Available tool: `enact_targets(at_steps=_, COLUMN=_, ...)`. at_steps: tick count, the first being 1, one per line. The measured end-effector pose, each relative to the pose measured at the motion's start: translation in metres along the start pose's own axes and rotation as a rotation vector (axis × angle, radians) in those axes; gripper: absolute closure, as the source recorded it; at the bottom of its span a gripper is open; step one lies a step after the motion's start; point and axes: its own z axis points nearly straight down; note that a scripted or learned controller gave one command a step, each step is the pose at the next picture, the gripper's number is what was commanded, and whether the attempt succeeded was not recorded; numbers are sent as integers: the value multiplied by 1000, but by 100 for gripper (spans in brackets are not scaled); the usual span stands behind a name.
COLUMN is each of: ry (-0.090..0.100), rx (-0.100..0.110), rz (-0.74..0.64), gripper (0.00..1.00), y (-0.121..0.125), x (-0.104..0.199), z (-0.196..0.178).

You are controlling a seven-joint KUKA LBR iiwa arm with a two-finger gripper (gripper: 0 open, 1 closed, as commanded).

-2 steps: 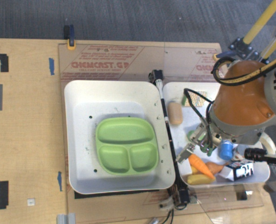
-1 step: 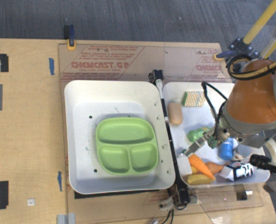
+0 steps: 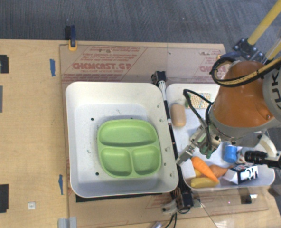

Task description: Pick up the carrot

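The carrot (image 3: 208, 168) is lying in the right bin (image 3: 268, 177), not yet lifted; the end effector (image 3: 197, 144) is hovering just above-left, its state impossible to tell.

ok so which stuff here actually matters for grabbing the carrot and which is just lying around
Belongs to the job:
- carrot, in the right bin
- gripper, just above the carrot's left end

Just lying about:
- green divided plate in the left bin
- tan bread roll
- yellow piece beside the carrot
- blue item
- black and white item
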Motion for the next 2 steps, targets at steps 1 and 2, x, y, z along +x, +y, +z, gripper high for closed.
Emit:
enact_targets(at_steps=1, ry=3, rx=5, rz=-127, gripper=0, y=-67, x=-58, z=58)
enact_targets(at_steps=2, ry=-8, rx=1, rz=11, gripper=0, y=-67, x=-65, z=87)
